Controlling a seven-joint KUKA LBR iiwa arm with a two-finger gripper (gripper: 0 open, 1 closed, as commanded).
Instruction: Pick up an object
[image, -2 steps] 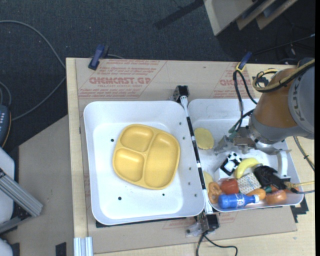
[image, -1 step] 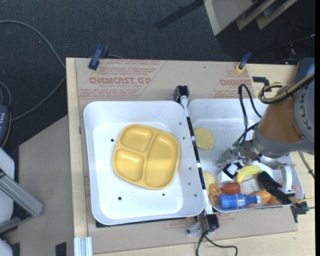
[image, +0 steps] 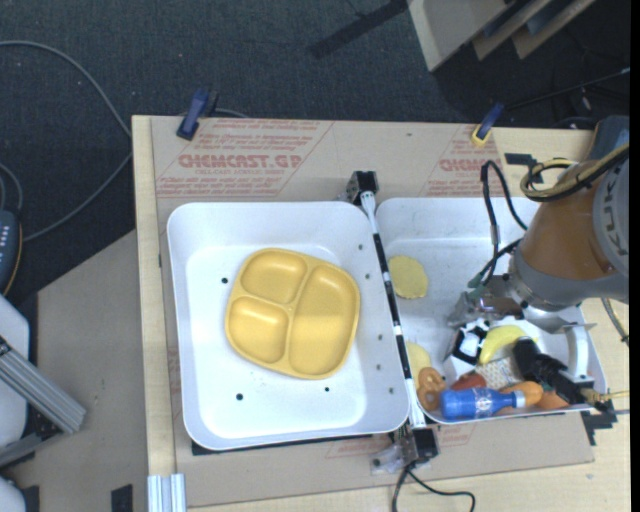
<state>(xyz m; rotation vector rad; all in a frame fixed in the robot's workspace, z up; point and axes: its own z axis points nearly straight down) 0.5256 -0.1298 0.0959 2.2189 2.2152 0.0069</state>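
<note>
Bench (image: 150, 300) surface of pale wood carries two shallow white bins side by side. The left bin (image: 200, 400) holds a yellow divided plate (image: 292, 313) lying flat near its middle. The right bin (image: 440, 225) holds a clutter toward its near end: a blue bottle (image: 480, 403) on its side, a banana (image: 500, 340) just above it, a black-and-white item (image: 467, 343) beside the banana, an orange piece (image: 432, 381) and a pale yellow disc (image: 408, 277) lying apart. The arm (image: 565, 240) leans over the right bin, and the gripper (image: 482, 312) sits low, just above the banana; whether it is spread or closed cannot be told. The step looks like the descent onto a target. Next it would need to settle around one item and close.
</note>
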